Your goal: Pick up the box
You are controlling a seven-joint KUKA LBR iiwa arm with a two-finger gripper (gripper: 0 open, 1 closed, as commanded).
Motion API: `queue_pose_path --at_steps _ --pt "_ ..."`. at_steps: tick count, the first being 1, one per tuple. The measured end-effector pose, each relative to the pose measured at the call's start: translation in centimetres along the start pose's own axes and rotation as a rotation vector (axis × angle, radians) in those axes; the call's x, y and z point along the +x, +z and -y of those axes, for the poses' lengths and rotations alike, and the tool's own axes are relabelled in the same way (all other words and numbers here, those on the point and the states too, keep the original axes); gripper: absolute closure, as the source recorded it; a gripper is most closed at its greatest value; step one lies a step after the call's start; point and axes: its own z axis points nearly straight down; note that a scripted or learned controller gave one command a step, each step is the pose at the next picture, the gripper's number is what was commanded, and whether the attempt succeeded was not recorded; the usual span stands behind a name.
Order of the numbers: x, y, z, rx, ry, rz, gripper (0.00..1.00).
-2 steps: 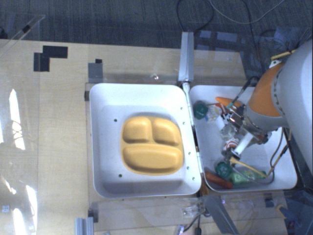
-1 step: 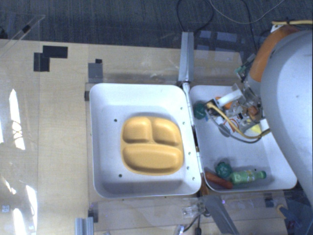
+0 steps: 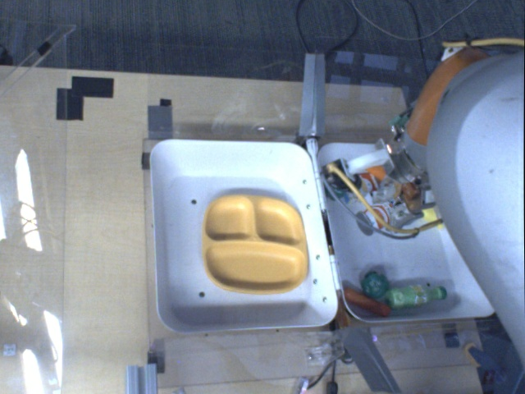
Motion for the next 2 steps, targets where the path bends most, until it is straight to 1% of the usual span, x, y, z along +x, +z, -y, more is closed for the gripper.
queue_pose_path --at_steps 1,2 --pt "0.5 -0.9 4.0 0.000 0.005 -0.001 1.00" --pt "5.1 0.0 6.7 -0.001 0.008 -0.004 1.00"
